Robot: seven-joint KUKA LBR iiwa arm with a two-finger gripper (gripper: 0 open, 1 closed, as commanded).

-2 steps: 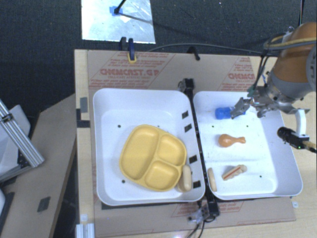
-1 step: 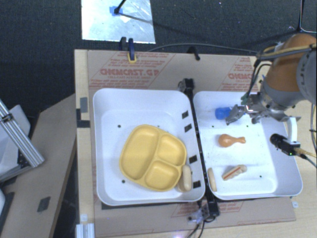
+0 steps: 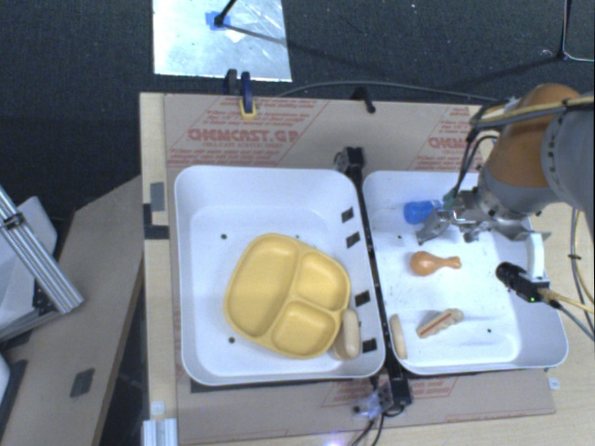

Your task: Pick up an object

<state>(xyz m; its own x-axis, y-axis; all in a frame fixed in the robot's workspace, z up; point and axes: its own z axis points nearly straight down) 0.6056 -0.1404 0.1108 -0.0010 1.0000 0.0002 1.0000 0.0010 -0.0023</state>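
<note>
In the right bin (image 3: 530,342) my gripper (image 3: 444,223) hangs low at the far side, right beside a small blue object (image 3: 418,212) on its left. Whether it touches the blue object I cannot tell. Just in front of the gripper lies an orange drumstick-shaped toy (image 3: 433,264). Nearer the front of that bin rest a toy hot dog (image 3: 439,322) and a pale bread-like piece (image 3: 398,335) against the left wall.
The left bin (image 3: 209,212) holds a yellow divided plate (image 3: 286,295) with a tan bread-like piece (image 3: 349,334) at its right corner. A black divider (image 3: 364,249) runs between the bins. The arm's grey and orange body (image 3: 535,151) looms over the right bin's far right corner.
</note>
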